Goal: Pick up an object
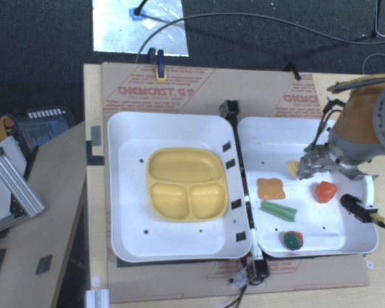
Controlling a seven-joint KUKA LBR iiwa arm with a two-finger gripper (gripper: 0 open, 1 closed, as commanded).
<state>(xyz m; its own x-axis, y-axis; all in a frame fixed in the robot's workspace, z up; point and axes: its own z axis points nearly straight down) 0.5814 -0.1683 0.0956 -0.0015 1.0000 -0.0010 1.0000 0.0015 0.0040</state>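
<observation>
In the right bin [346, 241] lie an orange flat piece [270, 188], a green stick [278, 210], a red lump [325, 191], a red-and-teal ball [293, 239] and a small yellow piece [293, 167]. My gripper [306, 169] is low in the right bin, right beside the yellow piece and up-left of the red lump. The grey arm with its orange band [362, 117] comes in from the right. I cannot make out what lies between the fingers.
The left bin [125, 204] holds a yellow three-compartment tray [183, 183]. A black divider with clips [239, 178] runs between the bins. Cardboard lies under both bins, with cables behind.
</observation>
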